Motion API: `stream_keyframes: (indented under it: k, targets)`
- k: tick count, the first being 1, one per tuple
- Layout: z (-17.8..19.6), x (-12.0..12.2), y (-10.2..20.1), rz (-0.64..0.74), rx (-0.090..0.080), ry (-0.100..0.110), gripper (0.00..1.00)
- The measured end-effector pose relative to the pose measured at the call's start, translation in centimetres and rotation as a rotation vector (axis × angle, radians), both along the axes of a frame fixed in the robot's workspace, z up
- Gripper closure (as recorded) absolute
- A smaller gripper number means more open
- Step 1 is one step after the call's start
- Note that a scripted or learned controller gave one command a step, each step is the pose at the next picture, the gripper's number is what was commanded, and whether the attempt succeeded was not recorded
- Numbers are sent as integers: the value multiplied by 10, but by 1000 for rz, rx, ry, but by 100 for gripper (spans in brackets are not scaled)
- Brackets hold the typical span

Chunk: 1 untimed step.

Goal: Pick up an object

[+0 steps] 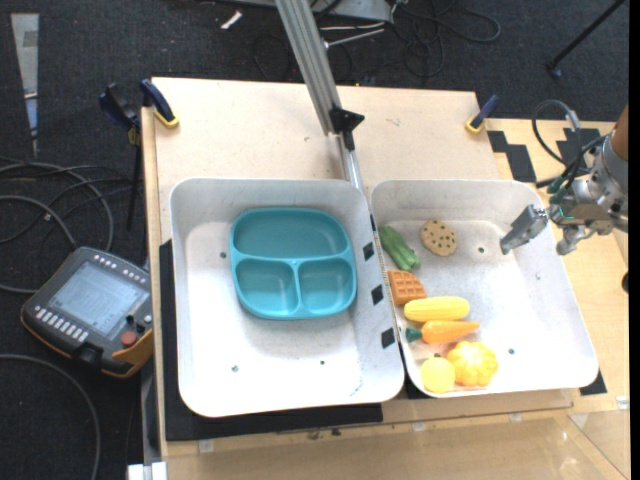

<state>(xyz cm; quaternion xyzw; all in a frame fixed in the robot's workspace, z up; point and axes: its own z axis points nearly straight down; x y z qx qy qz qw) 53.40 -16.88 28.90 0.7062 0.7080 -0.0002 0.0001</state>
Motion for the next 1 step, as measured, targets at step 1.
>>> stream_keyframes:
  k: [1]
  targets:
    - [0, 0, 0, -2, 0, 0, 0]
